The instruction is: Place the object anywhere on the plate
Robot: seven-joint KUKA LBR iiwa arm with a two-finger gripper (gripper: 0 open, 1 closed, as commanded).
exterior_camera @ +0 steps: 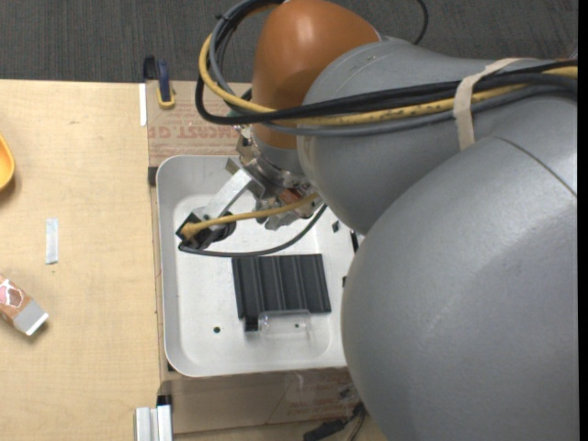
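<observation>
Black ribbed rectangular block (280, 283) lies in the shallow white bin (184, 338). You cannot tell if the gripper (271, 189), farther in, is open.

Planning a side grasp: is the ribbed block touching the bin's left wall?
Apart. The camera view shows bare white floor between the block and the wall.

The object (280, 283) is a flat black rectangular piece with ribs along its length and a small clear part at its lower end. It lies flat on the floor of the white bin (184, 343), near the lower wall but not touching it.
</observation>
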